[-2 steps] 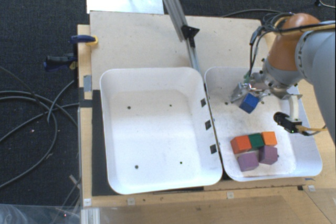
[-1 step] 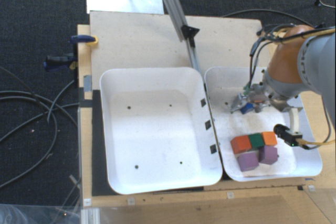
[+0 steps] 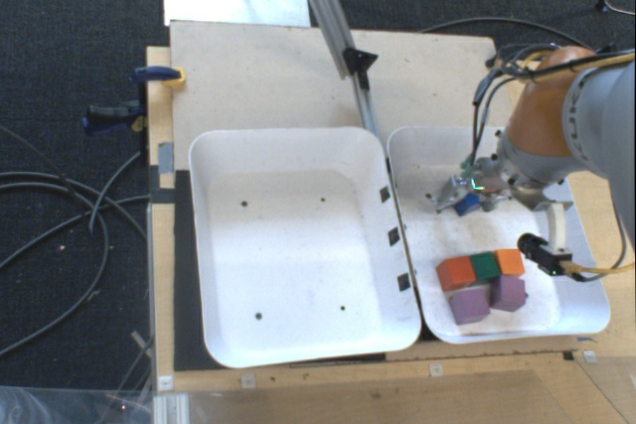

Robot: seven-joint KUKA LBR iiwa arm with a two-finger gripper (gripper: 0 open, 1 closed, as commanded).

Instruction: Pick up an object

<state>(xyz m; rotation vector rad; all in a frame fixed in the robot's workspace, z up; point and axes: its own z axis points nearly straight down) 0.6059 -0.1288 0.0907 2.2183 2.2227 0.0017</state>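
You have two shallow white plastic bins on the bench: the left bin (image 3: 288,243) has only a few dark specks on its smooth floor, and the right bin (image 3: 437,154) holds all the objects. The grey arm (image 3: 596,114) reaches in from the right over this bin.

The gripper (image 3: 462,197) hangs low over the middle of the right bin, with something small and blue right at its tip — if it is a part of the tool or an object, I cannot tell, and its opening I cannot tell either.

The blocks lie toward the front edge from the gripper, touching in one tight cluster: orange block (image 3: 457,273), purple block (image 3: 469,304), second purple block (image 3: 509,293), green block (image 3: 486,264), small orange block (image 3: 510,261). They look matte and square-edged, probably foam or wood, with no long axis.
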